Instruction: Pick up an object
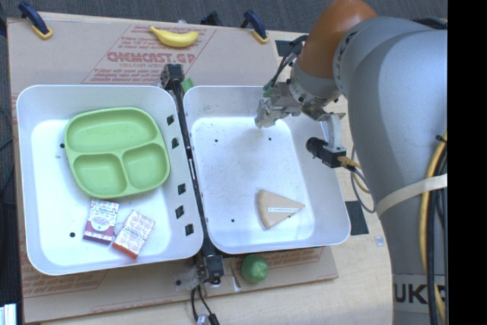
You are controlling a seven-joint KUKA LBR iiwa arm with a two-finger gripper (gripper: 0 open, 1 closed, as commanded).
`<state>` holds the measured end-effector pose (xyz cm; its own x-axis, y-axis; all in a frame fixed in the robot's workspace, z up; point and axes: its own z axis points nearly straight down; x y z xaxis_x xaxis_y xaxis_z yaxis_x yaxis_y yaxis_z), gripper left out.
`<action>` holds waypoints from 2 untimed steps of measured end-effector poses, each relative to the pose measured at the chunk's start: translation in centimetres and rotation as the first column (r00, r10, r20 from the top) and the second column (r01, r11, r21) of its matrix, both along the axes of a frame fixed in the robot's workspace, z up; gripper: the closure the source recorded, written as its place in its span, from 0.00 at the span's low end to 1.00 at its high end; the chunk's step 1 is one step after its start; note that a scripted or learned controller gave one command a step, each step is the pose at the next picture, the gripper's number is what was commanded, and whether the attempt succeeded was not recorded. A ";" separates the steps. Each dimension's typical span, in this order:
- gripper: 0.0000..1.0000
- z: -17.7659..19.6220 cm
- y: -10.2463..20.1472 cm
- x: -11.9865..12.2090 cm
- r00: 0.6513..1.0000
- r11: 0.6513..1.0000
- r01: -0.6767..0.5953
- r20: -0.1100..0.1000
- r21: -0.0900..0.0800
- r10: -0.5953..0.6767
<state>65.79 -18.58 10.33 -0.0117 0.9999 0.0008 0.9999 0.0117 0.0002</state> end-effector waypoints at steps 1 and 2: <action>0.00 0.0 0.0 0.0 1.000 1.000 -0.001 -0.001 0.000 0.001; 0.00 0.4 -2.4 -3.3 1.000 1.000 0.007 -0.003 0.000 -0.007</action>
